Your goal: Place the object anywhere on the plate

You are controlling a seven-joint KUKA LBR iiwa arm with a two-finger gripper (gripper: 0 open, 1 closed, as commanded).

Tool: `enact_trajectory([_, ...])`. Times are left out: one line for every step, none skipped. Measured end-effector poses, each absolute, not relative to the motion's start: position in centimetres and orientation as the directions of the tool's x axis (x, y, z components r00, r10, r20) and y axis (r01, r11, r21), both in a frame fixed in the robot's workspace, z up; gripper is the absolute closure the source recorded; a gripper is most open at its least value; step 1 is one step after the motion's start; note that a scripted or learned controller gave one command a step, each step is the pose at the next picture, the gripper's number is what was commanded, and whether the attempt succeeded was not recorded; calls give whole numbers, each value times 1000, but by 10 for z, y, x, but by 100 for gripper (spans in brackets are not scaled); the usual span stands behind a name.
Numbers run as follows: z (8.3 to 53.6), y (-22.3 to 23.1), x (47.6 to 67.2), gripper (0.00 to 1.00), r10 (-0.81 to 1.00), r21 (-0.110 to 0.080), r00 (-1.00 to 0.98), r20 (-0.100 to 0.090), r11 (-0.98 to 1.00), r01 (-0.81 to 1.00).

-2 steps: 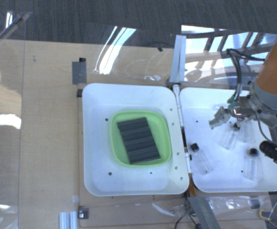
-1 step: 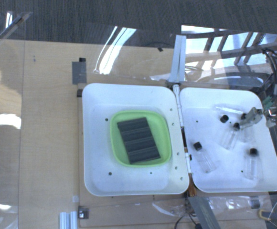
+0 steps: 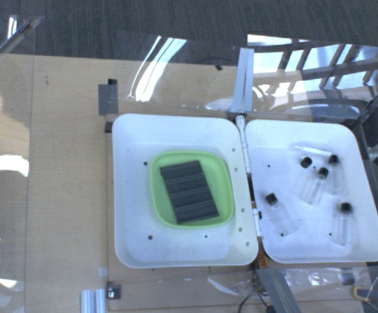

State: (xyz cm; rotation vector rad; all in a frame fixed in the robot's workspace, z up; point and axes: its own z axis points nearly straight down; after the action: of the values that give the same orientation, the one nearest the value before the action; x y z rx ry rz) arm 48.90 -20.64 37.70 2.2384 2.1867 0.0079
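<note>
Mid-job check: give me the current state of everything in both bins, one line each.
Green plate: sitting flat in the left bin, carrying the dark ridged block.
Dark ridged block: lying flat on the plate, slightly angled.
Clear bottles with black caps: about five, lying on their sides, scattered in the right bin.
Right bin: holds the bottles.

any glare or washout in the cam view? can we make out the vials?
Camera view: strong window reflections streak the transparent sheet along the top and upper right; right bin is bright, so the clear vials show mostly by their black caps; green plate and dark ribbed block read crisply.
</note>
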Motion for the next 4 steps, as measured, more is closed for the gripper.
enact_trajectory([438,-198,489,0,996,14,90,-5,-90,996])
enact_trajectory([437,-203,489,0,974,13,228,-3,-228,974])
enact_trajectory([437,-198,489,0,938,12,347,-1,-347,938])
enact_trajectory([437,-198,489,0,911,12,413,0,-413,911])
